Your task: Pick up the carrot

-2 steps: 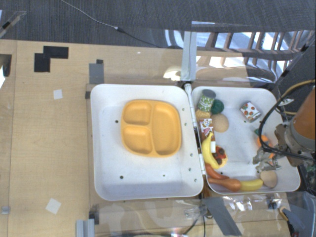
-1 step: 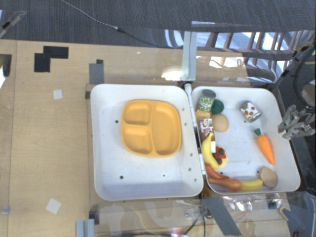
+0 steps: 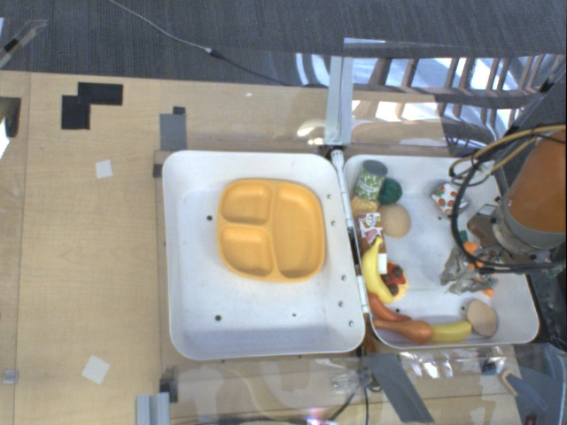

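The carrot [image 3: 400, 323], long and orange-red, lies along the front wall of the right bin [image 3: 425, 237], at its left front corner. My gripper [image 3: 469, 273] hangs low over the right part of that bin, some way right of the carrot and a little behind it. Small orange bits show around the gripper tip, too small to identify. The arm's orange band [image 3: 540, 193] sits above it at the right edge of the view.
Around the carrot lie a banana [image 3: 376, 273], a second yellow piece [image 3: 452, 330] and a tan egg-shaped item [image 3: 483, 317]. Green toys [image 3: 376, 187], a beige round piece [image 3: 396, 220] and a small packet [image 3: 446, 197] sit further back. The left bin [image 3: 186, 273] holds a yellow divided plate [image 3: 270, 228].
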Robot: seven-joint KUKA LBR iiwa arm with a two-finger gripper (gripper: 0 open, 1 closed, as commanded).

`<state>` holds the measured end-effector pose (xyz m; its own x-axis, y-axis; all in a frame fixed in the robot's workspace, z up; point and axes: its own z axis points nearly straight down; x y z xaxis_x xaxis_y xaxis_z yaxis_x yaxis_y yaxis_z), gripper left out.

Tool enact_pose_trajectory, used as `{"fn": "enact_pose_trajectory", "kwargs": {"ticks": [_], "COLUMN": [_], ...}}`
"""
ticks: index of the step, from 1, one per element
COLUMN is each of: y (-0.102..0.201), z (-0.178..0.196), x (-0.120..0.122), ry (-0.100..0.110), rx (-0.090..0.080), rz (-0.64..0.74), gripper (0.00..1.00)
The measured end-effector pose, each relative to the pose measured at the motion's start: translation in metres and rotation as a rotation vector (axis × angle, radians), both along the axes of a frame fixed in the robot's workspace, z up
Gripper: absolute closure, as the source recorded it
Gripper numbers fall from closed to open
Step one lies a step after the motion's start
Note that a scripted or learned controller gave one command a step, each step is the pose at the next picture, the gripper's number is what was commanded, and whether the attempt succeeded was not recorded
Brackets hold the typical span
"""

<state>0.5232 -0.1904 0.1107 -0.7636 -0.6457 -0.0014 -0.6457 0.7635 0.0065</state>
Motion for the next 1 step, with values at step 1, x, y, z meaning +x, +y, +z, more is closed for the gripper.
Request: {"fn": "enact_pose_trajectory", "kwargs": {"ticks": [1], "y": [-0.0159], "z": [0.156], "x": [0.012], "ry": [-0.022], "rx": [-0.012], "rz": [0.124], "gripper": [1.0]}}
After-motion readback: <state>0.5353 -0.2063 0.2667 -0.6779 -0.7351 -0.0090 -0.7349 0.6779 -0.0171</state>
